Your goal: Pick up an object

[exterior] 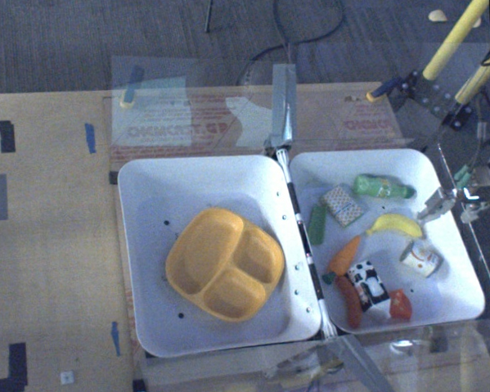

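Yellow curved banana [396, 224] | right bin [455, 299] | pincer [443, 202] just beside, grip state unclear

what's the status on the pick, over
End effector low at right bin's right edge, nothing seen in it. Banana just beside it, loose. White cup and green bottle crowd close.

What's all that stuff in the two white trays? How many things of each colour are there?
Yellow: 2, the divided plate and the banana
Green: 2, the bottle and the small green piece
Orange or red: 3, the carrot, sausage and red piece
Black and white: 1, the cow toy
White: 1, the cup
Patterned: 1, the packet
Total: 10
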Motion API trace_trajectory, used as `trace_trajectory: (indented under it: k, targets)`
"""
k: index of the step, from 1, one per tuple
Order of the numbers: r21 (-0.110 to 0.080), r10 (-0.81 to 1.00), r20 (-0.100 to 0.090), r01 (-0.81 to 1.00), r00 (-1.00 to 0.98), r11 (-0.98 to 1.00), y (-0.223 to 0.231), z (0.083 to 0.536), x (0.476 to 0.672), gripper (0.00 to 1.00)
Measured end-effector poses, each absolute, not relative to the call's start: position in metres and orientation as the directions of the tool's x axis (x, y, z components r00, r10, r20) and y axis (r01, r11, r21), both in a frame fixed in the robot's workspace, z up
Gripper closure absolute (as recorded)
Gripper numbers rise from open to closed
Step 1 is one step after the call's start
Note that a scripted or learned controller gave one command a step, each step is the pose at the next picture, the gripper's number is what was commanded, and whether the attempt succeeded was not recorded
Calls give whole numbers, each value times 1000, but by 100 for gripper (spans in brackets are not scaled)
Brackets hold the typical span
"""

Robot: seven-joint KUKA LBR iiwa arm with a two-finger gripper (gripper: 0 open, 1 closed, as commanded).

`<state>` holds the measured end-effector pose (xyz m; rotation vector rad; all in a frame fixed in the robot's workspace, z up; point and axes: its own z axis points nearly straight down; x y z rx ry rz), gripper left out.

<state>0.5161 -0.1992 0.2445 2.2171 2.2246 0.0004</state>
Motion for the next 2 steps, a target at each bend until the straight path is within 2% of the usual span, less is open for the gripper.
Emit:
trace_trajectory:
  k: [1, 2]
  targets:
    - [2, 999, -1, 999, -48, 48, -192, 187, 570, 0]
    - [3, 997, -1, 997, -81, 81, -194, 104, 566, 0]
